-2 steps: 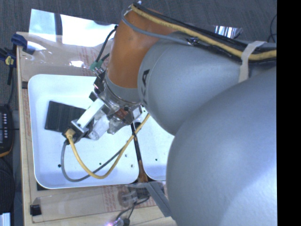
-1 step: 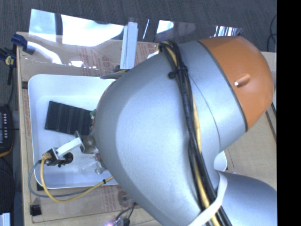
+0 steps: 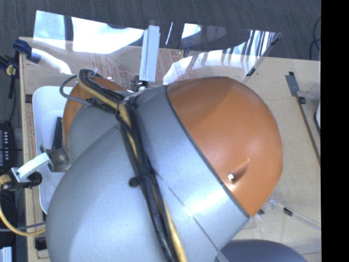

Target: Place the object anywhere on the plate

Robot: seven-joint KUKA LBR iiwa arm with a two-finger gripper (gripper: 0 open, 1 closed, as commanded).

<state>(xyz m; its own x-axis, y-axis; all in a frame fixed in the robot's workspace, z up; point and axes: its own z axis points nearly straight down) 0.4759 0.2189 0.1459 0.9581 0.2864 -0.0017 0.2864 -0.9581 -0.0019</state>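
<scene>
The arm's big grey shell [image 3: 103, 201] and orange band [image 3: 223, 141] sit close under the camera and cover nearly all of both bins, hiding what lies in them. A strip of the left white bin [image 3: 39, 111] shows at the left, past the arm. A narrow dark piece [image 3: 57, 132] stands over that strip of the bin; I cannot tell what it is. A black and yellow cable bundle [image 3: 139, 168] runs down the arm's shell.
A clear plastic screen [image 3: 109, 37] stands along the bench's back edge. Bare wooden bench top [image 3: 297, 113] shows at the right. A small grey bracket with a white strap [image 3: 52, 160] and a yellow cable [image 3: 10, 222] sit at the left edge.
</scene>
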